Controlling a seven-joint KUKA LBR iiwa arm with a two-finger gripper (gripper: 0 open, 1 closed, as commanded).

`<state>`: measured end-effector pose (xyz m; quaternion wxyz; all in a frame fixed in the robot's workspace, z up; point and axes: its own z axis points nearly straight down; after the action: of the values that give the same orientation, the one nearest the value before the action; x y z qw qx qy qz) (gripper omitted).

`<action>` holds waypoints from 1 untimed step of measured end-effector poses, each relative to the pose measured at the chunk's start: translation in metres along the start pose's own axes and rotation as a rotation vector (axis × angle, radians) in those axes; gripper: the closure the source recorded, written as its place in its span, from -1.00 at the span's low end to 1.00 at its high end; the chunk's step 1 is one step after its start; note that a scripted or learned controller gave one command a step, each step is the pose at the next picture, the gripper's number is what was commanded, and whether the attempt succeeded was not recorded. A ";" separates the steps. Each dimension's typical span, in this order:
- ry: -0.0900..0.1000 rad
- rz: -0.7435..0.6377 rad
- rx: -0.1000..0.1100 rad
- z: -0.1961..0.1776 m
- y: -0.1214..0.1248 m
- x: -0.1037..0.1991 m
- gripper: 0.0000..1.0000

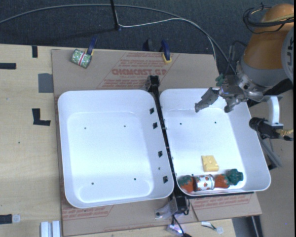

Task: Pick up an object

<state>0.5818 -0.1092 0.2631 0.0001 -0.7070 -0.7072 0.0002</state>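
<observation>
My gripper (218, 102) hangs over the far end of the right bin (187, 132), fingers spread and holding nothing. Everything worth taking lies well below me, toward the near wall: a yellow block (209, 163) alone on the floor and, just beyond it, a row pressed against the rim — a red-and-green piece (187, 183), a red-and-white can (204, 182), an orange piece (221, 181) and a dark green piece (235, 175).

The block looks the best choice, I think — it has clear floor around it, so my fingers can straddle it. I should travel toward it, line my fingers up with its flat sides, descend straight, then close. The row sits tight to the wall, which risks a finger catching.
</observation>
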 end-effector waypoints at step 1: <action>0.002 0.006 0.014 0.161 -0.062 -0.059 -1.00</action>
<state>0.5203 -0.1681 0.1024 0.0057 -0.7092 -0.7050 0.0046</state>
